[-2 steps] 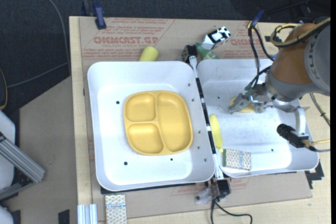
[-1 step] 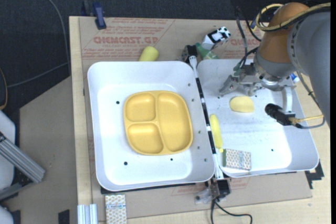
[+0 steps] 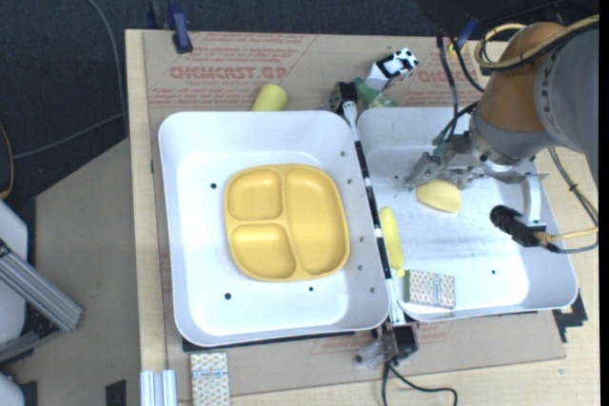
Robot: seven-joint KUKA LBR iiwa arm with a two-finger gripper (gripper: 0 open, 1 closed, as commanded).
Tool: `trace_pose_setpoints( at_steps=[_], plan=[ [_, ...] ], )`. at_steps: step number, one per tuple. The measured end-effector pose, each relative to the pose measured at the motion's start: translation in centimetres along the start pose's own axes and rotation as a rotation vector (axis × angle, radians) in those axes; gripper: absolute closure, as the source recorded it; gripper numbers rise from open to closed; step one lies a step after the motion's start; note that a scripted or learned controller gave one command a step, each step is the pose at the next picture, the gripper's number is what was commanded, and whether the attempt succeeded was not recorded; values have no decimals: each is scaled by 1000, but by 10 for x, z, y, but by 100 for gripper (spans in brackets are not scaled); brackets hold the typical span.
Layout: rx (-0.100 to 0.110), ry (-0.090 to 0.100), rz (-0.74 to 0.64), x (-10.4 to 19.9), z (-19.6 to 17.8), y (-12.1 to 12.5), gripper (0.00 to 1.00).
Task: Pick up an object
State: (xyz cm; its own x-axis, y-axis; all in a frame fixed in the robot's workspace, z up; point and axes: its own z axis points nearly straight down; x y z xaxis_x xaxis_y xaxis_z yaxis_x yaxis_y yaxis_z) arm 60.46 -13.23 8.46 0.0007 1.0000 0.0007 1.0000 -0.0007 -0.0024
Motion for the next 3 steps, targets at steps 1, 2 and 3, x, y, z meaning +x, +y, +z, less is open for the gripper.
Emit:
trace_pose_setpoints(
  at_steps=[1, 2, 3],
  plan=[
    [-2, 0, 0, 0, -10, 1, 100],
    [-2, 0, 0, 0, -10, 0, 0],
    [0, 0, 0, 8, 1, -40, 0]
  ],
)
